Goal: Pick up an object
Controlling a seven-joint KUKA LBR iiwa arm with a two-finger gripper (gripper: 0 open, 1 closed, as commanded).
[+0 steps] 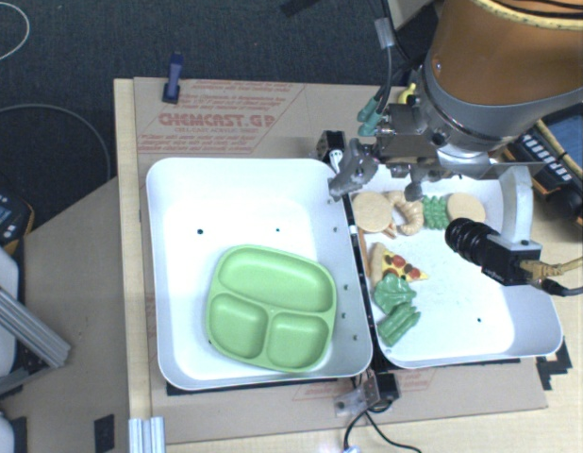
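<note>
Camera view: croissant (pixel 408 217) just below hand (pixel 381 182) (apart).

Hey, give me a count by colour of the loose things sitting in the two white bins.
Green: 4, divided plate, two vegetable pieces, ridged piece
Tan: 3, pastries
Multicoloured: 1, pizza slice
Total: 8

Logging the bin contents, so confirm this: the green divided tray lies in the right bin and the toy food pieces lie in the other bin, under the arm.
One detail is wrong. The camera view shows the green divided tray in the left bin, not the right. The toy food pieces lie in the right bin, under the arm, as stated.
</note>
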